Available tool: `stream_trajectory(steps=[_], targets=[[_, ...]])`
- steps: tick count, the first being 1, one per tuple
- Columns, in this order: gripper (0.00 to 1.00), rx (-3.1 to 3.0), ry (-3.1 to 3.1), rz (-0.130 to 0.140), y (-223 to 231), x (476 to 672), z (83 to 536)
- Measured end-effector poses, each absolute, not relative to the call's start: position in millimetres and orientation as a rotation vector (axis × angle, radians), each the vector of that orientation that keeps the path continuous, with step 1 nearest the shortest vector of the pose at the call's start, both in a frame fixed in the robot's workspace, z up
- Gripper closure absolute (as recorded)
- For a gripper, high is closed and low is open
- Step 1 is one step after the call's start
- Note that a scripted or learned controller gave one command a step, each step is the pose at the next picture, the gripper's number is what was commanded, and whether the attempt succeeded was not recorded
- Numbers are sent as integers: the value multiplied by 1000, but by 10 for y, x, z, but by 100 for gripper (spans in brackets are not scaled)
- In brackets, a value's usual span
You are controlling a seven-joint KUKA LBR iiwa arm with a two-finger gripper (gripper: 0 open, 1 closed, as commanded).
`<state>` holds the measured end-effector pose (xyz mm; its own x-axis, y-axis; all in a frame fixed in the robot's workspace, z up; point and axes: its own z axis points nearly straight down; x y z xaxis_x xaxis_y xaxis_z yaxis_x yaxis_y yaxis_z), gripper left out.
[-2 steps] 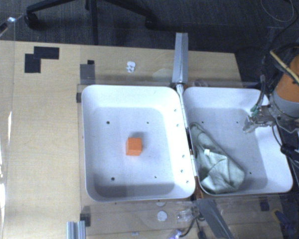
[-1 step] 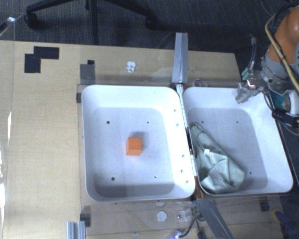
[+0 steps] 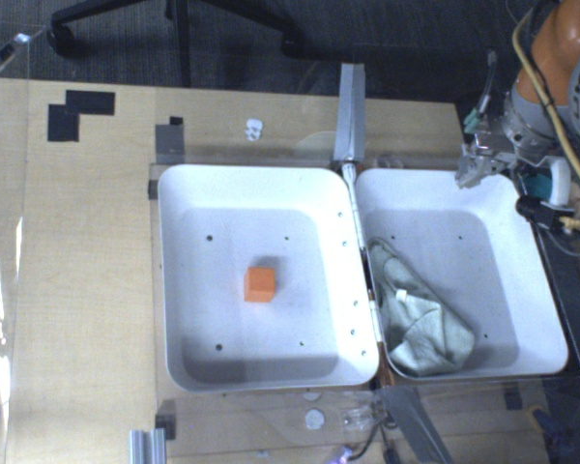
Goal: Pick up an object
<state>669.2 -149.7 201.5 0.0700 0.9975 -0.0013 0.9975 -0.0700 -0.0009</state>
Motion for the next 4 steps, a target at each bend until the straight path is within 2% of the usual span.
stream_trajectory(steps=[1,2,3,4], targets=[[100,1947,2466,-2,-1780,6578,1727],[100,1938,2471,-3,-1765,6592,1818],[100,2126,2311,0,-1632,6695,1899],[100,2030,2398,-2,-1490,6692,1897]])
